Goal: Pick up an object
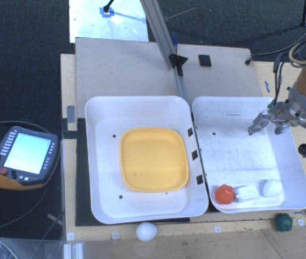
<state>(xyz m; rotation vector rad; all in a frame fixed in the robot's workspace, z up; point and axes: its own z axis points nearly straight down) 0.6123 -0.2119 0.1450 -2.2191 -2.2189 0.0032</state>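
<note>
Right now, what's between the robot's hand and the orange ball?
Just bare white bin floor in the camera view. The hand hangs near the bin's far side; the orange ball sits at its near edge.

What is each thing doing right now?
Yellow plate: flat in the left bin.
Orange ball: lying in the right bin.
White egg: lying in the right bin.
End effector: over the right bin, holding nothing.

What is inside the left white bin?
The left white bin holds one square yellow plastic plate lying flat at its middle. Whatever sits on the bin floor beneath the plate is covered.
</note>
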